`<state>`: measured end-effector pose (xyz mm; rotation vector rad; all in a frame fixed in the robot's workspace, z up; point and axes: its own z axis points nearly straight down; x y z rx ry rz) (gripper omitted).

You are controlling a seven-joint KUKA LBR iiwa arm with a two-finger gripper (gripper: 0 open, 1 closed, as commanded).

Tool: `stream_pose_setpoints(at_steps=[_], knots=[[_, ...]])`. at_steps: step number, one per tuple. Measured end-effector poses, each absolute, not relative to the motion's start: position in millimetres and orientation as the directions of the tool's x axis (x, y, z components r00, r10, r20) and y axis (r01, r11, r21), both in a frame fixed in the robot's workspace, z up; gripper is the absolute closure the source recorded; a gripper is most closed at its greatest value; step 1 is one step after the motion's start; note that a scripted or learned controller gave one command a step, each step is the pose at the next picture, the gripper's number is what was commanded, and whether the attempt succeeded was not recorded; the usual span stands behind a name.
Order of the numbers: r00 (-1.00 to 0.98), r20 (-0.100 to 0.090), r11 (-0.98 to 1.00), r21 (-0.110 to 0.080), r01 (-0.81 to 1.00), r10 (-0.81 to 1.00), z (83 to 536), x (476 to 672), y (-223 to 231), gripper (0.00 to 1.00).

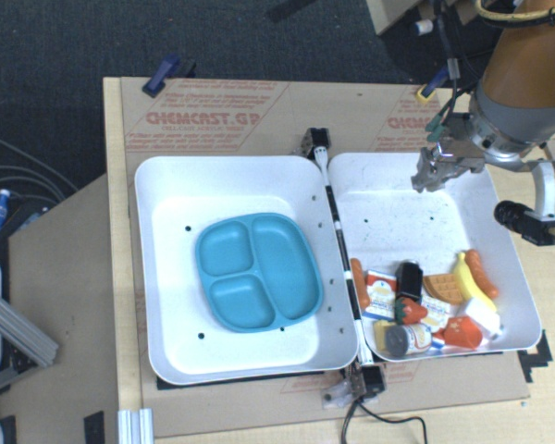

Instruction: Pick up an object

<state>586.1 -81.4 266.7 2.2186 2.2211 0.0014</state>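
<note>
Grey metal catches the eye first: the two-finger gripper [432, 176] hangs over the far part of the right-hand shallow white bin [388, 215], nothing between its tips, and from this slanted overhead view I cannot tell whether they stand apart or together. Everything worth picking lies well away from it, heaped in that bin's near corner: a yellow banana-shaped toy [474, 283], an orange sausage-like piece [481, 272], a small black cylinder [408, 280], a red-and-white flat packet [380, 296], a tan cracker-like slab [445, 289] and a red lump [461, 335], all touching or overlapping. To my mind that crowding is the hazard; a descent into the pile could pinch two things at once, or nudge a rounded toy sideways so the tips close on air. Coming down where it hangs now would meet only bare bin floor. Close to the bin wall, a finger could also strike the rim. The left-hand white bin [162, 248] holds a single blue plastic divided tray [257, 272], three compartments, lying flat and slightly skewed.
</note>
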Motion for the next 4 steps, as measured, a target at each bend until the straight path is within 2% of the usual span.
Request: stream_pose_setpoints(at_steps=[1,2,3,4], knots=[[-0.001,-0.001,0.001,0.002,1.0,1.0,266.5,586.0,-81.5,0.0],[0.001,0.001,-0.001,-0.003,1.0,1.0,133.6,581.0,-92.6,0.0],[0.001,0.001,-0.001,-0.003,1.0,1.0,84.0,572.1,-93.4,0.0],[-0.001,-0.001,0.001,0.001,1.0,1.0,85.1,646.3,-102.1,0.0]])
